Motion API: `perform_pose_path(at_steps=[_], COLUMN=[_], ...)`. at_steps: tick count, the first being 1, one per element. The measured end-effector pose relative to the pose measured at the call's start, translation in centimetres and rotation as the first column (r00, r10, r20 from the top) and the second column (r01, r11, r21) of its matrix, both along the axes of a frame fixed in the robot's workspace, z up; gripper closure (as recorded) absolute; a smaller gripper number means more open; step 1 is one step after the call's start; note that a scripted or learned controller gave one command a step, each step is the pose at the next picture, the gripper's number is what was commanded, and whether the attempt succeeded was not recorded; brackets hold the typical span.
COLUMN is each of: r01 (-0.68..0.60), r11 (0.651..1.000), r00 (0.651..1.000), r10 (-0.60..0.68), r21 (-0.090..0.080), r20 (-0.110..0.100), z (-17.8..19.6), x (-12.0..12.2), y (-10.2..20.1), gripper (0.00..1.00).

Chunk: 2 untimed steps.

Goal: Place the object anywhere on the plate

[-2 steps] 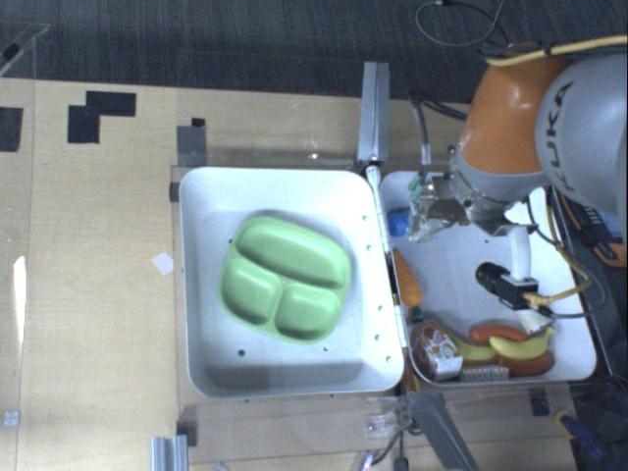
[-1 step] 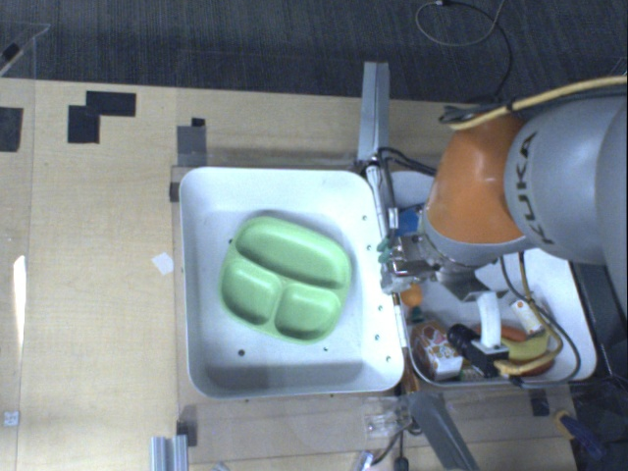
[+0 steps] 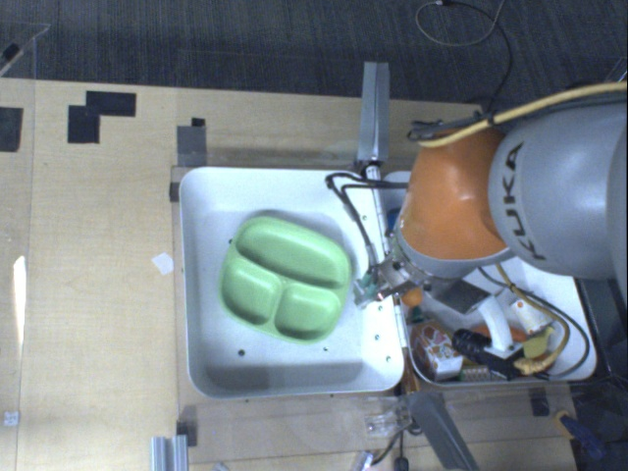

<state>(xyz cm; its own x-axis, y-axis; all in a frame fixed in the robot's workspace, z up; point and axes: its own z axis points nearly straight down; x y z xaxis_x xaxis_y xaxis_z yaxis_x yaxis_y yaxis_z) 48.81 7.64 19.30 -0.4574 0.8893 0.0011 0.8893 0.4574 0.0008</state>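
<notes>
A light green plate [image 3: 285,278] with three compartments lies in the left white bin [image 3: 211,361], slightly left of its centre. Nothing rests on the plate. The grey arm with its orange band [image 3: 446,214] hangs over the divide between the two bins and covers most of the right bin. Under the wrist, part of my gripper [image 3: 377,285] shows just off the plate's right edge, low over the left bin's right rim. The arm hides what is at its tip. Several small objects [image 3: 439,349] lie in the visible lower part of the right bin.
The right bin [image 3: 579,361] holds a jumble of small items, among them a white piece [image 3: 510,314] and a dark one [image 3: 486,353]. Black cables [image 3: 343,189] run along the divider between the bins. Bare white floor surrounds the plate in the left bin.
</notes>
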Motion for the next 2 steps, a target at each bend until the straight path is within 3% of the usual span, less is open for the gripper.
perform_pose_path(at_steps=[1, 2], r01=[-0.16, -0.273], r11=[0.987, 0.962], r00=[0.987, 0.962], r10=[0.16, 0.273], r21=[0.0, -0.001], r20=[0.002, 0.003], z=[-0.9, -0.7], x=[0.1, 10.1], y=[-6.8, -0.3], gripper=[1.0, 1.0])
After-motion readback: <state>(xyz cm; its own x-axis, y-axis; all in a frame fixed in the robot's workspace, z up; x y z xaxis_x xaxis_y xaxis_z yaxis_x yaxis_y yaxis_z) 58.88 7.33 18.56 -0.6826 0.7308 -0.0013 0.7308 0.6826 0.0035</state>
